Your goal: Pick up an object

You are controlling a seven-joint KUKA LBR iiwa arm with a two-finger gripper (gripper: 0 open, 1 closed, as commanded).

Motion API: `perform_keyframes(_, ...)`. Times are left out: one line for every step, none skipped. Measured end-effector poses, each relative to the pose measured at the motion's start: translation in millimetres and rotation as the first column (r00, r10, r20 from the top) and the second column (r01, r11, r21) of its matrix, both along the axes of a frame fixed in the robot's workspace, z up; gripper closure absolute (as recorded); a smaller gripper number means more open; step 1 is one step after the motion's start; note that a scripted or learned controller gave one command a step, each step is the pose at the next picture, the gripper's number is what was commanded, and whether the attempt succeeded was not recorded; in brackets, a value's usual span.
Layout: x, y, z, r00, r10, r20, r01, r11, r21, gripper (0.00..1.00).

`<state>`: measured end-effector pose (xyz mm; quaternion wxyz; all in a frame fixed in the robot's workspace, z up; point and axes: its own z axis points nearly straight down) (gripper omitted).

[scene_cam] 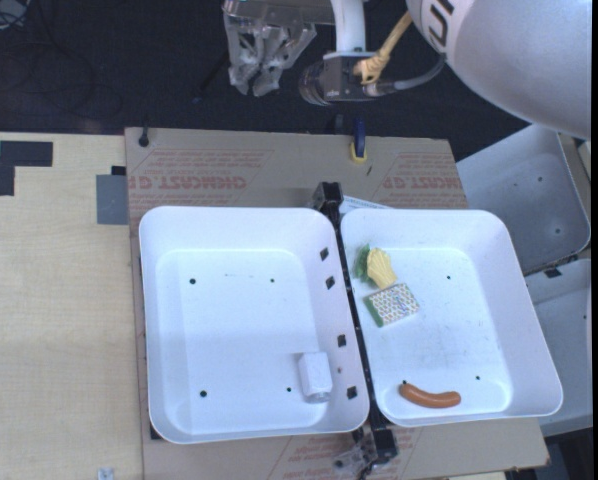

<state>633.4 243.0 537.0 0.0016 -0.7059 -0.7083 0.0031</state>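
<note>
Under both bins (159, 268), cardboard (229, 173) shows reversed red "CHEMCAST GP" lettering.

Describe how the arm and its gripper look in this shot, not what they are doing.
The arm shows as a large, rounded pale grey housing with part of dark lettering, "UR", on it. A slim white link runs to a dark round wrist section, with a yellowish cable beside it. The gripper is grey metal, blocky, with angular fingers.

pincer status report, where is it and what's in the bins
Pincer raised behind the bins, nothing between its fingers. Right bin: yellow toy corn cob, patterned green-edged square sponge, orange-brown toy sausage. Left bin: small white block.
</note>
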Motion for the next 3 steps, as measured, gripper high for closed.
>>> perform_keyframes(4.9,0.0,-186.3,1.0,-0.004,-0.014,0.004,1.0,-0.006,1.0)
perform_keyframes(-46.4,0.1,1.9,1.0,0.0,0.018,0.0,1.0,0.008,1.0)
perform_keyframes(-64.6,-0.4,1.0,1.0,-0.002,0.001,0.002,1.0,0.0,1.0)
